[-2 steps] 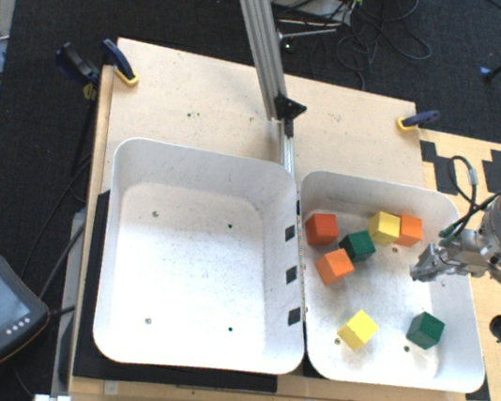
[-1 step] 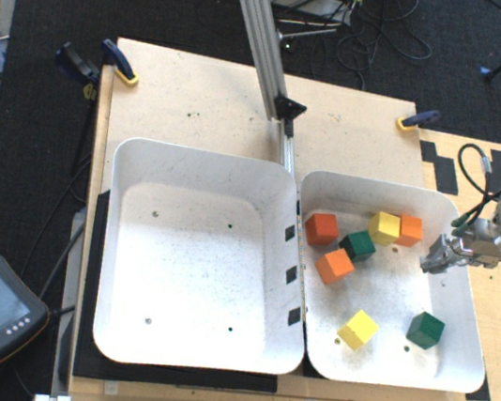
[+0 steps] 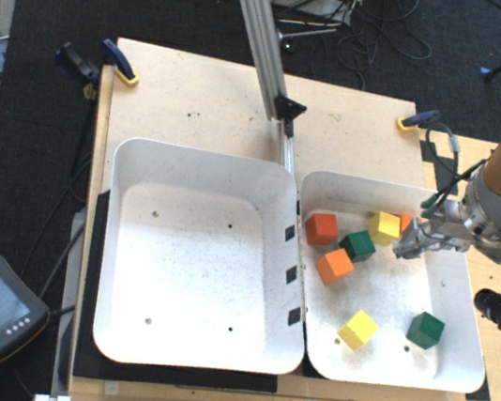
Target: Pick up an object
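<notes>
Scanning from the left: I am seeing the left bin (image 3: 142,167) lying bare across the middle of the frame.
Dividing rim: the right bin (image 3: 450,371) is sitting just beside it, holding all the cubes.
Red cube (image 3: 322,227): it is resting at the bin's upper left, near the rim.
Orange cube (image 3: 335,265): it is sitting just below the red one, turned at an angle.
Dark green cube (image 3: 358,244): it is crowding between the orange cube and the target.
Target, yellow cube (image 3: 385,227): it is lying right of centre in the frame, bright, matte, sharp-edged, just left of the gripper (image 3: 410,242).
Jaws: I am not able to tell their opening; they are blurring into the wrist.
Advice to myself: I am judging a straight descent best, centring over the yellow cube and clearing the green neighbour before closing.
</notes>
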{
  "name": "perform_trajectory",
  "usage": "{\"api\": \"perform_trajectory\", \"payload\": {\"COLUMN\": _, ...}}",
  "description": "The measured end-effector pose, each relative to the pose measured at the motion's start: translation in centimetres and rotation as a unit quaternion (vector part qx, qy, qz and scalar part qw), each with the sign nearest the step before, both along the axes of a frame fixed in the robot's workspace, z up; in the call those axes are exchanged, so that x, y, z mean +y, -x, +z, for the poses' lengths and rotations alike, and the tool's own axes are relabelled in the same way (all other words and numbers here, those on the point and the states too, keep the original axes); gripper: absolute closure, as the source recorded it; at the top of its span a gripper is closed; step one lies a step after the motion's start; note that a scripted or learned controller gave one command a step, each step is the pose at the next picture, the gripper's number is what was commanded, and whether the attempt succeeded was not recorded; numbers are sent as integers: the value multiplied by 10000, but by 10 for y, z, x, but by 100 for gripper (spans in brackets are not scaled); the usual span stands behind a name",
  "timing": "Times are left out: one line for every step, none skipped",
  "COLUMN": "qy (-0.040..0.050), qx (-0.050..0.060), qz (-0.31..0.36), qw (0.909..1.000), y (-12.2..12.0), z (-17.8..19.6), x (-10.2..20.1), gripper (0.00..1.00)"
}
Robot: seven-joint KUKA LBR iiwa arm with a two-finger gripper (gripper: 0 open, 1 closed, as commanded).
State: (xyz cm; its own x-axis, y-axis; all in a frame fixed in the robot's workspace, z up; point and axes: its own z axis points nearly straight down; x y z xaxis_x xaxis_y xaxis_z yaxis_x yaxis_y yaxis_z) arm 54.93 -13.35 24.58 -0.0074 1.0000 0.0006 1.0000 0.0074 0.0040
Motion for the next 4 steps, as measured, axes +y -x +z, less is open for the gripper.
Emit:
{"api": "perform_trajectory", "payload": {"qy": -3, "qx": 7, "qz": -1, "qw": 10000, "y": -10, "z": 6, "x": 47, "gripper": 100}}
{"api": "perform_trajectory", "payload": {"qy": -1, "qx": 10, "qz": 5, "qw": 10000, "y": -31, "z": -2, "x": 105, "gripper": 100}}
{"api": "perform_trajectory", "payload": {"qy": -6, "qx": 5, "qz": 6, "qw": 10000, "y": -42, "z": 6, "x": 158, "gripper": 100}}
{"api": "perform_trajectory", "payload": {"qy": -6, "qx": 5, "qz": -1, "qw": 10000, "y": -56, "z": 11, "x": 208, "gripper": 100}}
